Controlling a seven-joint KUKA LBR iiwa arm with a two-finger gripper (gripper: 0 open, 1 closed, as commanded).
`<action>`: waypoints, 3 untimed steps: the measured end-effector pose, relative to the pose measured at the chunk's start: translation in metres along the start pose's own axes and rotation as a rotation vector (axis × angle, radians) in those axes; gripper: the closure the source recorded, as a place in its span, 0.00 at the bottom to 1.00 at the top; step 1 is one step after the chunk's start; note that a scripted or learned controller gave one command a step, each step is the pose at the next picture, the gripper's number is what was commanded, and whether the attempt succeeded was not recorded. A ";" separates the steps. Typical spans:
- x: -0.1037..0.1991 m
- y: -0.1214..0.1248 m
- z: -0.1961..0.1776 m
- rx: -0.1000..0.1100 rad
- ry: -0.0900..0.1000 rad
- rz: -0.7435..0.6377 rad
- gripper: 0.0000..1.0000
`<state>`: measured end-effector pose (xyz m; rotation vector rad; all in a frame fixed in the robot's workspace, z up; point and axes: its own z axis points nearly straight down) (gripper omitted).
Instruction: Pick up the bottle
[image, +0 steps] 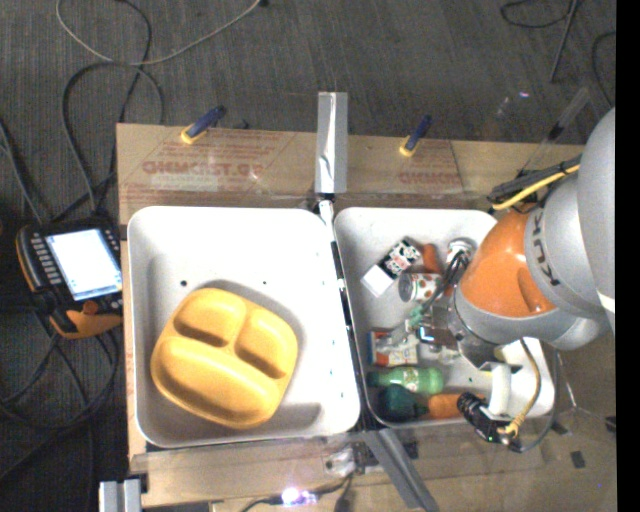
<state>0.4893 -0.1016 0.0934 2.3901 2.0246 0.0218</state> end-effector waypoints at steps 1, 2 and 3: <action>-0.013 0.004 0.000 0.000 0.006 0.126 0.00; -0.014 0.008 -0.014 -0.012 0.004 0.127 1.00; -0.014 0.006 -0.012 -0.008 0.003 0.128 0.00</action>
